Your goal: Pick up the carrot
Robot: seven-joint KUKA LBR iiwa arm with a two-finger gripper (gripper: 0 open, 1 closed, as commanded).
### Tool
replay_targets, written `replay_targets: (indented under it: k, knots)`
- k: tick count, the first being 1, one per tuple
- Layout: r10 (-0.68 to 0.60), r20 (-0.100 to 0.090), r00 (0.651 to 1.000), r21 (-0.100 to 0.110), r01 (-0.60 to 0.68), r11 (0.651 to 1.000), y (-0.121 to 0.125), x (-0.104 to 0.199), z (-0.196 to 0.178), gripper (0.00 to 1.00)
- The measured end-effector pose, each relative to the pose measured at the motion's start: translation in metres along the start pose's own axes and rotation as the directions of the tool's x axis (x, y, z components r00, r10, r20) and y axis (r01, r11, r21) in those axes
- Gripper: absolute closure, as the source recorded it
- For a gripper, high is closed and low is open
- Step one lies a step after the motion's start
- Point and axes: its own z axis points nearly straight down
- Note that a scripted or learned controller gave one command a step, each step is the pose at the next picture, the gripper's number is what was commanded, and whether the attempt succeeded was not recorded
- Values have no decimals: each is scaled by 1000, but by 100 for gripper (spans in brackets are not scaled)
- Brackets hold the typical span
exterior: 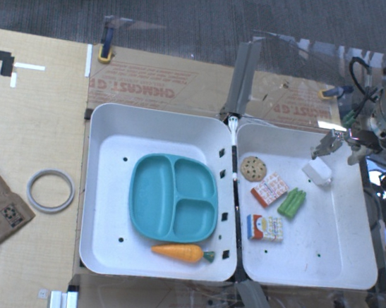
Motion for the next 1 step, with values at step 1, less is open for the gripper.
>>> replay_targets:
  k: [1]
  knots:
    - [300,2,954,0,-300,954,21,26,-114,0]
